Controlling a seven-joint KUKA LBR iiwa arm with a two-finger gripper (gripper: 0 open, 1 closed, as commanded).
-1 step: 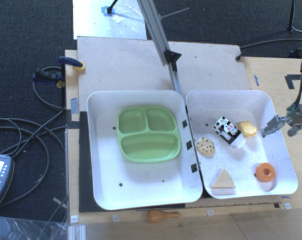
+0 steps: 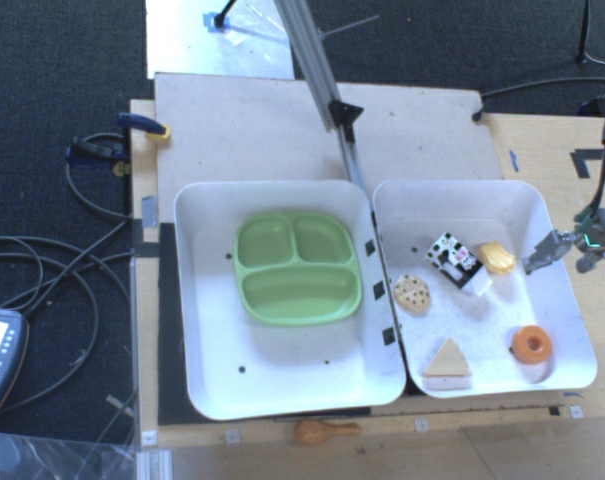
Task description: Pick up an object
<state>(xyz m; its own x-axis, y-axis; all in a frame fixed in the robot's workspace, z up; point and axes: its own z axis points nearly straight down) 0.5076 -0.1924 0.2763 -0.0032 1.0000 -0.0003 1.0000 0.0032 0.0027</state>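
Observation:
The right bin (image 2: 542,203) holds several small items: a black-and-white spotted carton (image 2: 454,261), a yellow piece (image 2: 498,258), a round cookie (image 2: 412,293), a tan wedge (image 2: 448,360) and an orange ring (image 2: 531,345). My gripper (image 2: 545,254) hangs over the bin's right wall, just right of the yellow piece and above the orange ring. It is small and partly cut off at the view's edge. Nothing is seen held in it.
The left bin (image 2: 197,298) carries a green divided plate (image 2: 297,268). A slanted metal pole (image 2: 312,53) crosses the back and ends between the bins. A brownish item (image 2: 327,431) lies on the bench in front. Cables (image 2: 52,258) trail at left.

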